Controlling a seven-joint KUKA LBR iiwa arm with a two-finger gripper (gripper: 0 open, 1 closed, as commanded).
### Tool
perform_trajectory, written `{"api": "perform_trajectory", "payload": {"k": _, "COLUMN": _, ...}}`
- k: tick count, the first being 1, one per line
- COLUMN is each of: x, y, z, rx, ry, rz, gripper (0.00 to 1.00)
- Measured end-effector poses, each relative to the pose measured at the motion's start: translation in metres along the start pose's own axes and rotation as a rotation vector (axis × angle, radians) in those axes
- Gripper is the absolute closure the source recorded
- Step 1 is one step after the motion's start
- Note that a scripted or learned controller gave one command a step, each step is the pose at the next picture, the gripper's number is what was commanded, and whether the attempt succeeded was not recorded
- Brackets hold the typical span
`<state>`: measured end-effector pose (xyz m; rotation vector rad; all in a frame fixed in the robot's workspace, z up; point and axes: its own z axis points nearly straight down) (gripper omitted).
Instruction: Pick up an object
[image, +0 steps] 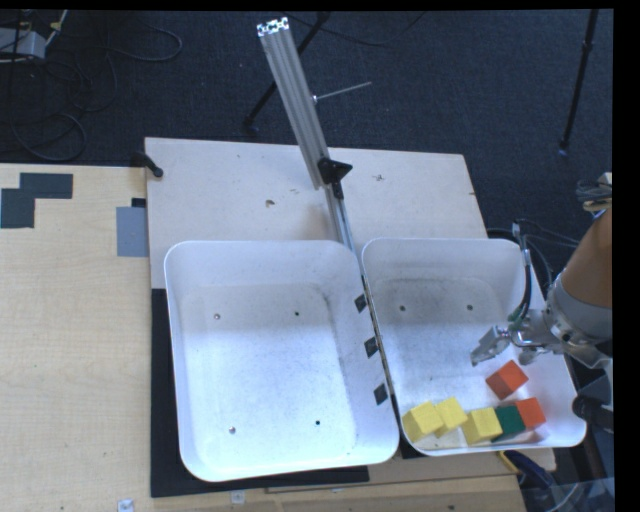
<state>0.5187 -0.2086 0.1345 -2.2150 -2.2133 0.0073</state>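
The gripper (497, 345) hangs in the right bin (440, 262), holding nothing, fingers a little apart, just above an orange block (507, 379).

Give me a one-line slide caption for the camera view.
Gripper hovers in the right bin just above an orange block and a row of yellow, green and orange blocks.

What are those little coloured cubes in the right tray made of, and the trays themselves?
The small yellow, green and orange-red cubes look like painted wood or solid plastic: flat matte faces, crisp edges, no shine. I can't tell which. The two shallow white bins look like moulded plastic: rounded corners, smooth rolled rims, a dull scuffed floor speckled with grey marks.
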Motion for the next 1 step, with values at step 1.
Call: {"api": "perform_trajectory", "payload": {"k": 1, "x": -0.001, "y": -0.0289, "z": 0.0439, "rx": -0.012, "ry": -0.003, "rz": 0.001, "gripper": 0.0}}
